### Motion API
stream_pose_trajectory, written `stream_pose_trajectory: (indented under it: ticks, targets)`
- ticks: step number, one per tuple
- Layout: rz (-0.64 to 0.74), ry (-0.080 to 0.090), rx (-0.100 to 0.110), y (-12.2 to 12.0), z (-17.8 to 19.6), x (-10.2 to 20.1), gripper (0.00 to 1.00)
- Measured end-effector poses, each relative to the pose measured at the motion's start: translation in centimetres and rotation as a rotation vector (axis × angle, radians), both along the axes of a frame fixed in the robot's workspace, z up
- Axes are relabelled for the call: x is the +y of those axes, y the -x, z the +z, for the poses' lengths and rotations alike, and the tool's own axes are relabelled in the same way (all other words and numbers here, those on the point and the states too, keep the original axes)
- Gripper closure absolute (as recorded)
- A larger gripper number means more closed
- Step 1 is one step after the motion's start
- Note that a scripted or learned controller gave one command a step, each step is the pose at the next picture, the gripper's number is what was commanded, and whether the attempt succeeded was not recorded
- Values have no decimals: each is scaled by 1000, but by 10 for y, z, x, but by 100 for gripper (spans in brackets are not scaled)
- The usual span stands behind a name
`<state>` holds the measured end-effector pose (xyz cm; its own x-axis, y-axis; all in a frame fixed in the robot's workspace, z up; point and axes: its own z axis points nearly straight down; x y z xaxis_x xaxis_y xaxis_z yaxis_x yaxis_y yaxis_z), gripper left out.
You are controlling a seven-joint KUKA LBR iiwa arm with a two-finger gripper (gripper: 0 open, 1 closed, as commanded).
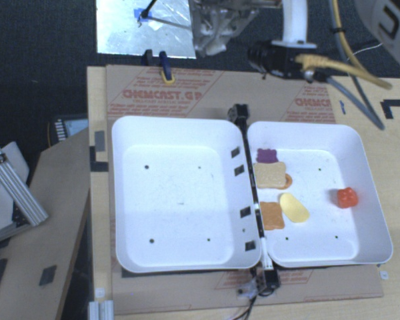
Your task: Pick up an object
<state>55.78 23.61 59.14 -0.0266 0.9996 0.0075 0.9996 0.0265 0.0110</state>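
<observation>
The right bin [370,199] holds several small objects along its left side: a purple piece [267,156], a tan bread-like slice [271,175], a yellow oval [294,208] and an orange-brown square [272,216]. A red object [347,197] lies alone near the bin's right wall. My gripper [210,35] hangs high at the top of the camera view, beyond the far edge of the bench and well away from both bins, with nothing seen in it.
The left bin [120,199] sits beside the right one, joined by a black hinge strip [248,185]. A shiny metal sheet [143,19] lies behind the bench. Yellow and grey cables [350,59] run at the top right.
</observation>
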Motion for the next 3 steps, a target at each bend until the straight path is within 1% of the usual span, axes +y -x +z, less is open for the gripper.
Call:
stream_pose_trajectory:
  ticks: [1, 2, 3]
  targets:
    - [1, 0, 1, 0, -1, 0, 0]
    - [4, -1, -2, 0, 11, 0, 100]
    - [5, -1, -1, 0, 11, 0, 0]
